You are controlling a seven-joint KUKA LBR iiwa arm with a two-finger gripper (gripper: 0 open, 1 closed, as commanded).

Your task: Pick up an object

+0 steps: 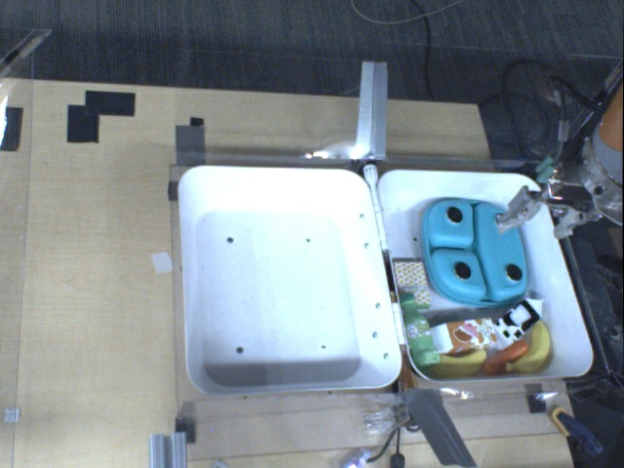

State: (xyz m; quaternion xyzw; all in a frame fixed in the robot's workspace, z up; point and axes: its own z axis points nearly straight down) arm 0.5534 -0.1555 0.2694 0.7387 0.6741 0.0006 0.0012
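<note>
Gripper [534, 206] hovering over the teal tray [475, 252] in the right bin [582, 331], fingers spread apart, gripping nothing.

- Illumination: even, moderately bright overhead light across the bench [88, 291].
- Glare: left bin [278, 276] near-overexposed; small highlights on metal divider post [373, 110].
- Shadows: soft grey band along that bin's near inner wall.
- Sharpness: generally soft, low resolution; end effector [531, 208] slightly blurred.
- Dark floor [195, 18] shows grain.
</note>
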